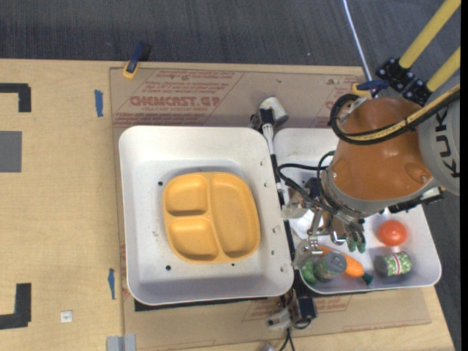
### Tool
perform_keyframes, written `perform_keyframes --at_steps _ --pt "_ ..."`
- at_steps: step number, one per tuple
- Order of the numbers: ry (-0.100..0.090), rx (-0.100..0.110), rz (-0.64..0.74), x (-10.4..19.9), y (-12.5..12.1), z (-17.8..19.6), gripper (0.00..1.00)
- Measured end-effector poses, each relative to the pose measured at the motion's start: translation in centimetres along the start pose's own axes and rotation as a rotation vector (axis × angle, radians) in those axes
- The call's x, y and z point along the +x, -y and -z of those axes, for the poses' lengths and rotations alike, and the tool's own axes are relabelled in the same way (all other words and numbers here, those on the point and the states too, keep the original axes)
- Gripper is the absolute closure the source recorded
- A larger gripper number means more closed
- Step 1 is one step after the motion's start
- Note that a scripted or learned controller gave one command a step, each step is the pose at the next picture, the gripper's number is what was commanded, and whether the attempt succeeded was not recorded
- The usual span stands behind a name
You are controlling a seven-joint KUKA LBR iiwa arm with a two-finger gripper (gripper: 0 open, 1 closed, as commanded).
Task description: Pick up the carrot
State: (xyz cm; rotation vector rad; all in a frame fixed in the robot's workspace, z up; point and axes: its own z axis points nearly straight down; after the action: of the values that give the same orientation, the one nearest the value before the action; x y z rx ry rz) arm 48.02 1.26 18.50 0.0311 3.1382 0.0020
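Note:
The carrot (354, 268) is a short orange piece lying near the front wall of the right bin (424, 273). My gripper (336, 238) hangs just above and slightly behind it, under the arm's orange wrist band. Its metal fingers (317, 231) stand apart, open, with nothing between them. The carrot lies free on the bin floor, just in front of the fingertips and apart from them.
A green and grey item (323, 269) lies beside the carrot on its left. A green can (395, 264) and a red tomato (392, 232) sit to its right. The left bin (139, 196) holds a yellow divided plate (212, 215). Cables hang around the wrist.

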Motion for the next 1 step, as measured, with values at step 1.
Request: perform_keyframes --at_steps 1 --pt "0.0 0.0 0.0 0.0 0.0 0.0 0.0"
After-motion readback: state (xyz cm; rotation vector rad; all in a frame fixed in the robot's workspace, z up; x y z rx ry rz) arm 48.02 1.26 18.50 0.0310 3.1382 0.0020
